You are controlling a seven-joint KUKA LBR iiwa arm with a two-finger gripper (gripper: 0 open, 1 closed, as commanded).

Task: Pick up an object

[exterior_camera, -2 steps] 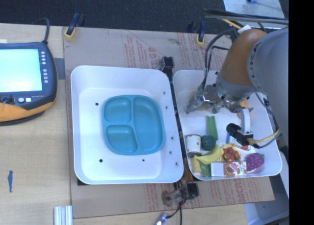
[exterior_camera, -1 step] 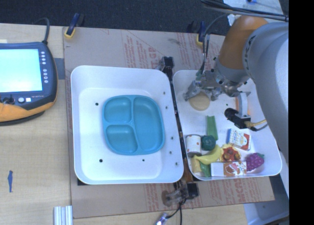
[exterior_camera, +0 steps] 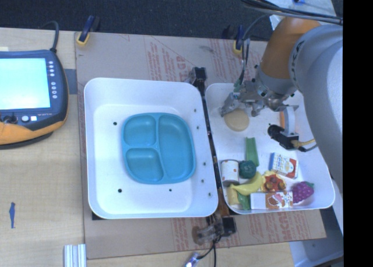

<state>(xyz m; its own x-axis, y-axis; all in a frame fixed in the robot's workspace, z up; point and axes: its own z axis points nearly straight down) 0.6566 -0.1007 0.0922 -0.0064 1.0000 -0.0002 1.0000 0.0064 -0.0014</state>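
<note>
So the thing closest to getting picked is that pale round lump point(exterior_camera: 237, 121), looks like a bread roll or a potato, sitting at the far end of the right bin point(exterior_camera: 324, 203). It's directly under the claw point(exterior_camera: 241, 108), touching or nearly touching the tips from this angle, I honestly can't say which. Being round, it has no real long axis to line up with, so the move coming up is basically straight down and squeeze.

Claw state: can't tell. The metal bits are spread over the lump, but the view doesn't make clear if it's released or clenched, and I wouldn't call it a grab.

Toward the near end of the bin from the claw there's a pile of other stuff: a green stick point(exterior_camera: 251, 150), a small can point(exterior_camera: 229, 171), a banana point(exterior_camera: 248, 187), a juice carton point(exterior_camera: 284, 165) and purple grapes point(exterior_camera: 302, 190), all well apart from the claw.

The arm point(exterior_camera: 291, 44) comes in from the right, orange band up top, wrist bent down over the bin's far end. The left bin point(exterior_camera: 99, 143) beside it holds a blue divided plate point(exterior_camera: 158, 147), both on the worktop point(exterior_camera: 46, 201).
</note>
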